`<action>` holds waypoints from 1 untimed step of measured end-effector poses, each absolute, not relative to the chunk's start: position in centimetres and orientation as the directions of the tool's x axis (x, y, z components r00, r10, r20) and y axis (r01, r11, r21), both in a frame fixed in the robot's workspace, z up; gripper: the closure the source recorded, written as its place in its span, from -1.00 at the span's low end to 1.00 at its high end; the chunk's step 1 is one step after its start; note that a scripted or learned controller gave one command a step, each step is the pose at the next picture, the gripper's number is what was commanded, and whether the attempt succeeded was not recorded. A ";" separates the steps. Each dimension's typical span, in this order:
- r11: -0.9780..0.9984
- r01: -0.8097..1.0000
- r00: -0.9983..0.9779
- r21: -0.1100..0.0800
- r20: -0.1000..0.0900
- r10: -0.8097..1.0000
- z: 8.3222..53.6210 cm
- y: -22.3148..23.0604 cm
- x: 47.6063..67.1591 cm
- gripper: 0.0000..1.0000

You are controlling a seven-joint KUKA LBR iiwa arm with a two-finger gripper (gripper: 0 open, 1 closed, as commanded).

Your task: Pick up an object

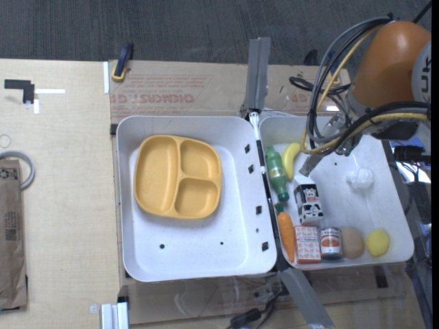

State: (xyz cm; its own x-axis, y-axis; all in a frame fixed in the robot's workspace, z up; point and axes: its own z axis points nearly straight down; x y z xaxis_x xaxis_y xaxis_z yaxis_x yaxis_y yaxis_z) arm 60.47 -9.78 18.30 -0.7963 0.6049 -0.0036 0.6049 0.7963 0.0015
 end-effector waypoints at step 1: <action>0.874 0.486 -0.874 0.001 -0.004 0.486 11.4 -10.3 63.5 -1.00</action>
